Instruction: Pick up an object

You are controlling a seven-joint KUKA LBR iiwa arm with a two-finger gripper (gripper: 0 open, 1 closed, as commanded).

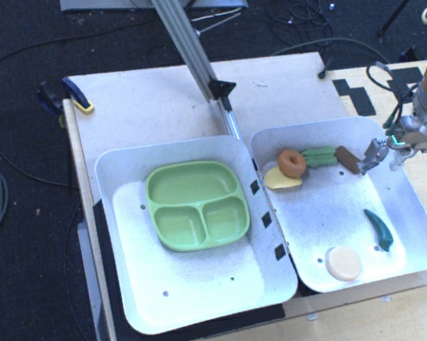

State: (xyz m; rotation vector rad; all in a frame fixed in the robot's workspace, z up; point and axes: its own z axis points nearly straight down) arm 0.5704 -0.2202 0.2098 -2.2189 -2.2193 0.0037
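The right bin (407, 201) holds several small items. A brown-orange doughnut (292, 163) leans on a pale yellow piece (280, 180), with a green vegetable (320, 157) just behind it. A small brown block (347, 159) lies at the green one's right end. A teal pepper (379, 230) and a cream round disc (343, 262) sit nearer the front. My gripper (381, 158) hangs low over the bin's far right side, just right of the brown block. Its fingers stand apart with nothing between them.
The left bin (136, 295) carries a light green divided plate (198, 204). A slanted metal bar (188, 43) comes down to the seam between the bins. Cables run over the dark floor behind the bench.
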